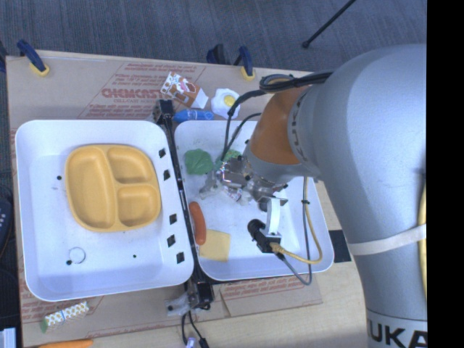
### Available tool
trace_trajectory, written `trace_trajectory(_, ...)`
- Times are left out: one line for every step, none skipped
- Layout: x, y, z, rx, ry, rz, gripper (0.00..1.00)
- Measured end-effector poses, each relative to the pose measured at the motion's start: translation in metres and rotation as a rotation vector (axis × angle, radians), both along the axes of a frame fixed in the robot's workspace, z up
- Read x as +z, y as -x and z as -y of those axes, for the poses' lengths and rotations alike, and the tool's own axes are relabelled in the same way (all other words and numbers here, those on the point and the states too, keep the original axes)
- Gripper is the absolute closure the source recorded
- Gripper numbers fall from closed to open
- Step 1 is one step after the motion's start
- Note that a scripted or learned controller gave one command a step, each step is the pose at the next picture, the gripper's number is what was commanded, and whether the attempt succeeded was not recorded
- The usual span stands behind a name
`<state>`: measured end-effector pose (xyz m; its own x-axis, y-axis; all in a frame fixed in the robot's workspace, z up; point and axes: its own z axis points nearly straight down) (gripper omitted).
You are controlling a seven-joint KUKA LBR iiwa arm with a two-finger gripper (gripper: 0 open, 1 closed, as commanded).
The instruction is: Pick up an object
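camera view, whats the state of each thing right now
yellow tray: upright, lying flat in the left bin
hot dog: lying loose in the right bin
cheese slice: flat, beside the hot dog
green leaf: loose on the bin floor
hand: low over the right bin, near the leaf

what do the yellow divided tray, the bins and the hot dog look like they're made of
Yellow divided tray: likely molded plastic, matte, with soft rounded compartment walls and one even colour.
Left bin and right bin: thin white plastic by the look, smooth, faintly glossy, with rolled rims.
Hot dog: probably toy plastic or rubber; uniform orange-red with a slight sheen. Too small to be sure.
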<state>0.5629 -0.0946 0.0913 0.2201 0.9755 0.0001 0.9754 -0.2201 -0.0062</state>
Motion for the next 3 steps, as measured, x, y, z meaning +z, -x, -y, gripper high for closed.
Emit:
trace_trajectory(0.001, -0.058, 0.018, 0.723, -0.001, 0.005, 0.00)
trace_trajectory(0.103, -0.095, -0.049, 0.740, 0.001, 0.009, 0.00)
trace_trajectory(0.000, -0.044, 0.029, 0.860, -0.002, 0.003, 0.00)
